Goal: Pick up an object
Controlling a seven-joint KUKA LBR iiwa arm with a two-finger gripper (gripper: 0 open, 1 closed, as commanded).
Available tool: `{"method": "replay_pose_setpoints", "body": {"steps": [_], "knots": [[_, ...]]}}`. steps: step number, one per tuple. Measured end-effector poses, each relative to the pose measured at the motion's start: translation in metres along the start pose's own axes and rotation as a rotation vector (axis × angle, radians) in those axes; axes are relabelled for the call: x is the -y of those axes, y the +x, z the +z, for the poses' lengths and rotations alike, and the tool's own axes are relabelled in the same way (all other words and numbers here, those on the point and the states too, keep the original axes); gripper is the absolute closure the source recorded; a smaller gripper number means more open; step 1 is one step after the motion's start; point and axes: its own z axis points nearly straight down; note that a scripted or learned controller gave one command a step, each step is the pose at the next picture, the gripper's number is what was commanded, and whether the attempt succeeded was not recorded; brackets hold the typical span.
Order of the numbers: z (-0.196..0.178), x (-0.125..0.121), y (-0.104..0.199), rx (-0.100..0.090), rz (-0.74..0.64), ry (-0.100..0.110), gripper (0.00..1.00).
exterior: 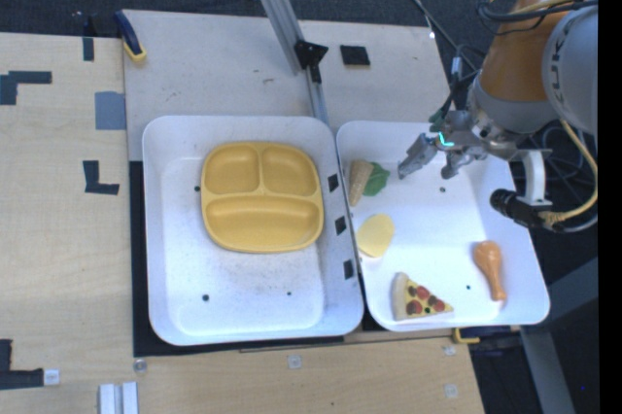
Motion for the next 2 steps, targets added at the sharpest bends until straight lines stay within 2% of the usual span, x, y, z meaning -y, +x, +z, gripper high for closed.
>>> {"method": "replay_pose_setpoints", "body": {"steps": [1,2], "knots": [[-0.002,-0.001,0.000,0.000,-0.001,-0.003,0.00],[0.058,-0.006,-0.006,0.002,0.001,0.001,0.00]]}}
